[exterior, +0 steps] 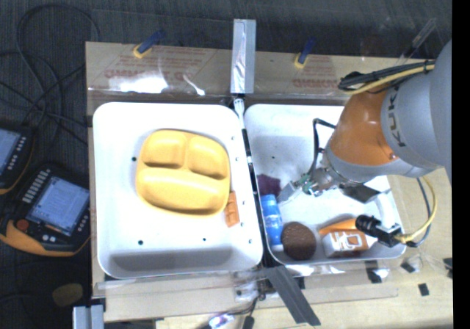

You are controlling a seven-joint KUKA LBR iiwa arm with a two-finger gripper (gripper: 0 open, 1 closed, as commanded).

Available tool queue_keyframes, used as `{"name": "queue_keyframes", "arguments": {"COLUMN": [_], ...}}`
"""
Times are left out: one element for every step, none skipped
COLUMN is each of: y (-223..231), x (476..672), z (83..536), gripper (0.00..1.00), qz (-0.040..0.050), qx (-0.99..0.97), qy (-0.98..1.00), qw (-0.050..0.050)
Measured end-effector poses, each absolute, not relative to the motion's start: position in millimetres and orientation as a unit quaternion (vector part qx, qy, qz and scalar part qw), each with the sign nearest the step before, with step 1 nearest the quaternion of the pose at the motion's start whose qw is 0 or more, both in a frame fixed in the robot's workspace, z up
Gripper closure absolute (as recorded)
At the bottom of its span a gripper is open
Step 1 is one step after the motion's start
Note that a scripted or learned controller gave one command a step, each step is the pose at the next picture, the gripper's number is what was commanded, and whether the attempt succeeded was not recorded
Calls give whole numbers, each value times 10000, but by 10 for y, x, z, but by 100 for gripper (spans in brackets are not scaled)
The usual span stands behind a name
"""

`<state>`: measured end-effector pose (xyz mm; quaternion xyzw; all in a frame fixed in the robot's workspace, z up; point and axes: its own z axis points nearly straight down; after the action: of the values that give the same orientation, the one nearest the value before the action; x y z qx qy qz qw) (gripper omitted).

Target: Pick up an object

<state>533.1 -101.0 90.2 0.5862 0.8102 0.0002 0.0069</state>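
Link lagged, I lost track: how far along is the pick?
Done: the arm is over the right bin, gripper low inside. In hand: nothing visibly lifted. Left: the blue bottle, brown ball and orange carton lie on the bin floor; the yellow tray sits in the left bin.

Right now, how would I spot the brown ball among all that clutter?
Look in the right bin, where the arm reaches in, then along its near edge. The brown ball sits between a blue bottle and an orange carton; it alone is round, dark and fuzzy-looking.
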Motion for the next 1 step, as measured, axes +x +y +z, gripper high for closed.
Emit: {"name": "queue_keyframes", "arguments": {"y": [-1202], "x": [6052], "z": [894], "gripper": [0], "qz": [28], "qx": [5963], "qy": [8027], "qw": [60]}}
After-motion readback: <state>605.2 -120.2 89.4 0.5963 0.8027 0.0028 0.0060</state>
